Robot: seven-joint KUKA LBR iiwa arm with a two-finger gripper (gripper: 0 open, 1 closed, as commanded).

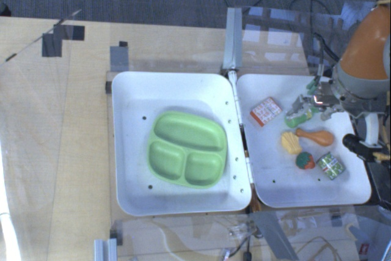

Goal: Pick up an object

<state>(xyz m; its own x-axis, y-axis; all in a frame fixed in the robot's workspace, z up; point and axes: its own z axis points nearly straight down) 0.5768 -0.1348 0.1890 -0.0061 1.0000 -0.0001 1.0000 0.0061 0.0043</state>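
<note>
Nothing is seen lifted yet. The gripper (303, 108) is poised over a small green plastic piece (294, 121); its hold cannot be told. An orange drumstick-shaped toy (316, 137) lies just below.

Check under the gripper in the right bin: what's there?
A green toy lies beneath the gripper, beside the orange drumstick. The gripper covers part of it, so contact can't be judged.

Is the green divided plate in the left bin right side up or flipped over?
Right side up: the green divided plate shows its three hollow compartments facing upward, lying in the left bin.
</note>
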